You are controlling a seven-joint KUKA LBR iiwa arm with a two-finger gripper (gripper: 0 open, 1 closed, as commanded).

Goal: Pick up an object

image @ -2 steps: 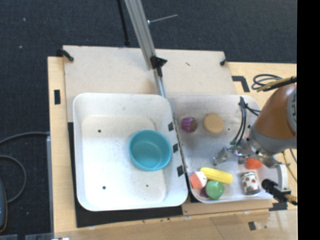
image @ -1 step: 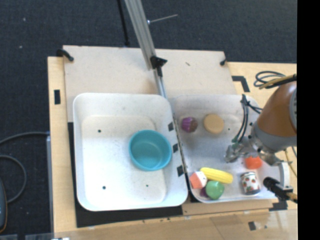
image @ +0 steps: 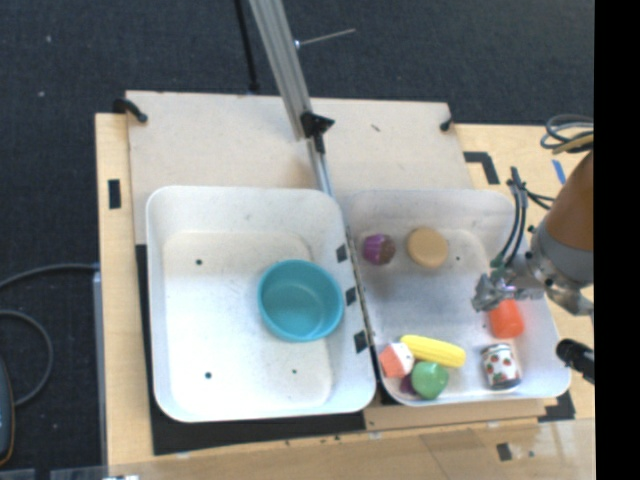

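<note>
The gripper hangs just above the orange object in the right bin, likely lining up; whether it grips, I cannot tell.

One fixed camera looks down at a slant from high above the counter, taking in both white bins whole.

Bench: tan top. Directly on it lie a pale board (toward the rear) and two white bins, touching side by side: left bin, right bin.
</note>
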